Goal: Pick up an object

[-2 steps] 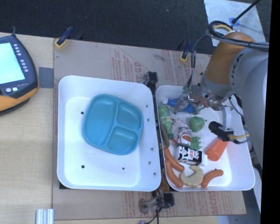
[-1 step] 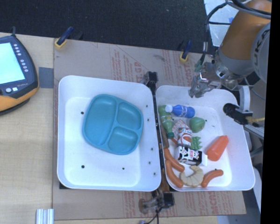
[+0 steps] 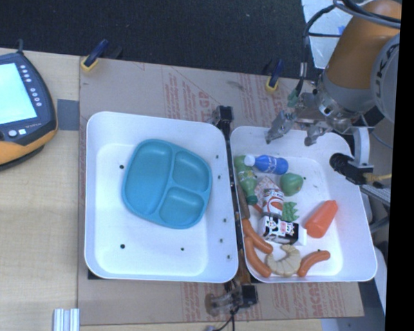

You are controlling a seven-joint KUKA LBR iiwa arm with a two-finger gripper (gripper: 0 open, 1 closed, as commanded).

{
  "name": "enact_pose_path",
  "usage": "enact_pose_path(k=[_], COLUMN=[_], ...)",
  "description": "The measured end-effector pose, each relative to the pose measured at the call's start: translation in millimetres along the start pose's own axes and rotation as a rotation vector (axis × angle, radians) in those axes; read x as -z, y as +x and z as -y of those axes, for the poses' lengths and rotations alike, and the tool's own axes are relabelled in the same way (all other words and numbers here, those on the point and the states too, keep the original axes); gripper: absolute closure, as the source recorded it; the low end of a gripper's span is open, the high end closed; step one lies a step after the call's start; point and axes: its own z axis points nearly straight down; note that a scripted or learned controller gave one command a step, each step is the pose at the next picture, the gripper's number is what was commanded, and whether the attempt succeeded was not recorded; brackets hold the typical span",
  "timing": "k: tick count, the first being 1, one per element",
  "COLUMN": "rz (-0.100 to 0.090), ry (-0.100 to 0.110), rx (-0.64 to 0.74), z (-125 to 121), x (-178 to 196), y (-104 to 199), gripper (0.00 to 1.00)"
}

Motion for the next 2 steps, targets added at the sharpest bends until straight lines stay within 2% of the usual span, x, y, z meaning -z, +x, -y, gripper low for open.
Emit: enact_pose_path(k=[1,2], rz=[0.002,0.002], ry=[0.001,0.002], rx=[-0.002,0.001], z=[-9,-9], x=[-135,-124], y=[-18,-18], gripper=[0.00,1.00])
